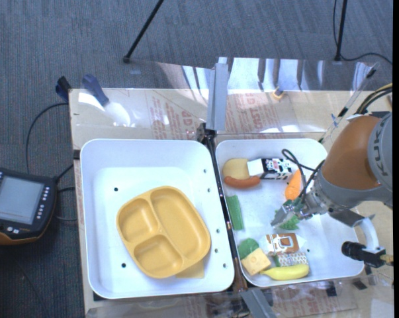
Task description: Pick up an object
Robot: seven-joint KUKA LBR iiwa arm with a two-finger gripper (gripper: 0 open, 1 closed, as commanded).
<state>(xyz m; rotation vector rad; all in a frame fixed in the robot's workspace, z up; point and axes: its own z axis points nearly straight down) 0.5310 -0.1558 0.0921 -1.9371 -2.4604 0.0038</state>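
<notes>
Hand [288, 212] hangs low in the right bin [331, 267] over a green leafy toy [290, 223]; its grip I cannot tell. Descend straight, centred, clear of the carrot [292, 185].

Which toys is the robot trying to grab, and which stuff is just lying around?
For the job:
- two-finger gripper, right bin
- orange toy carrot
- yellow toy banana
- red toy sausage
- green toy bean pod

Just lying about:
- yellow three-compartment plastic plate, left bin
- black handheld control tablet, floor

No legible text anywhere.
</notes>
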